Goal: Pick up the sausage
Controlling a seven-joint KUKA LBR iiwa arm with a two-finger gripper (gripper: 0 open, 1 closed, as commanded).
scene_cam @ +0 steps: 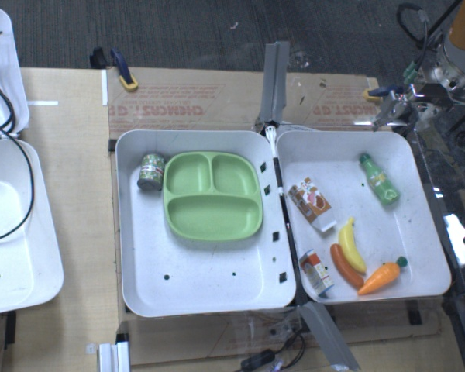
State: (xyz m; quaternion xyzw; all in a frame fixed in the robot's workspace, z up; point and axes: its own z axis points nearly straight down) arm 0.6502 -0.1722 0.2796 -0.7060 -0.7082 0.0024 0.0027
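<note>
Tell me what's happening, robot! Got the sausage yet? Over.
Gripper up at right bin's far corner, holding nothing. Sausage lying near front of right bin, untouched. Banana and carrot crowd it.

Both white bins, the left bin (139, 285) and the right bin (418, 208), look like smooth moulded plastic with a faint sheen. The green divided plate (213, 196) is matt plastic. The sausage (345, 266) at about five o'clock in the right bin, and the banana (353, 246) touching it, have a glossy, toy-like skin, probably plastic. The green bottle (380, 180) shines. The counter (85, 208) is pale, bare wood, with printed brown cardboard (186, 103) at twelve o'clock.
</note>
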